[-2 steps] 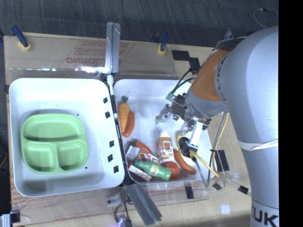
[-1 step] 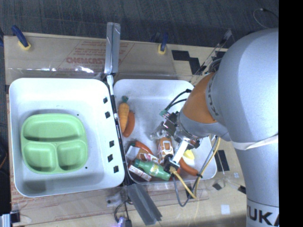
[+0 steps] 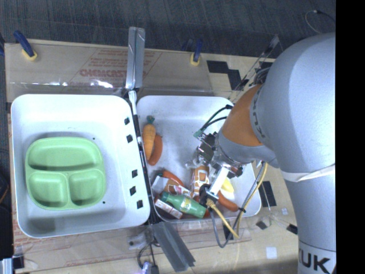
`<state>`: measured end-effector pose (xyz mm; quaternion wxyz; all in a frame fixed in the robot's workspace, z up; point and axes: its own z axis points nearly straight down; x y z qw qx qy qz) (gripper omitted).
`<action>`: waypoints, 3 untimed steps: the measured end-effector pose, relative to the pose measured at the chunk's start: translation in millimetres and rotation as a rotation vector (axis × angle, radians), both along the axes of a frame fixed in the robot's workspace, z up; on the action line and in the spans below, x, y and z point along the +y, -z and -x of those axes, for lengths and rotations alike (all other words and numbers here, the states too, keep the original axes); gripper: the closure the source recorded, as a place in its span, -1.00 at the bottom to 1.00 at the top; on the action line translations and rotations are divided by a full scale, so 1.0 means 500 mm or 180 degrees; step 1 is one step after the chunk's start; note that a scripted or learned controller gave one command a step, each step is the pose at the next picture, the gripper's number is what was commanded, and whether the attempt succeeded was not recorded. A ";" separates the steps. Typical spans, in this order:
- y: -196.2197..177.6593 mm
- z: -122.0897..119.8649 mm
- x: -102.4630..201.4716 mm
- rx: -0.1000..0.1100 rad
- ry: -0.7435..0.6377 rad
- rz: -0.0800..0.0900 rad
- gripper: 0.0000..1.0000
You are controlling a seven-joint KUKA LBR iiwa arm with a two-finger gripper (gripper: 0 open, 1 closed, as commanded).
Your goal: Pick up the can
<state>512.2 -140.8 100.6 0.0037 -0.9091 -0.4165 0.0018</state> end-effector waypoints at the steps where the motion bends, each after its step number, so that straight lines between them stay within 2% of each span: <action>1: -0.166 0.003 -0.123 -0.0012 -0.0684 0.0008 1.00; 2: -0.174 0.073 -0.095 -0.0007 -0.0570 0.0006 1.00; 3: -0.198 0.072 0.018 -0.0003 -0.0268 0.0004 1.00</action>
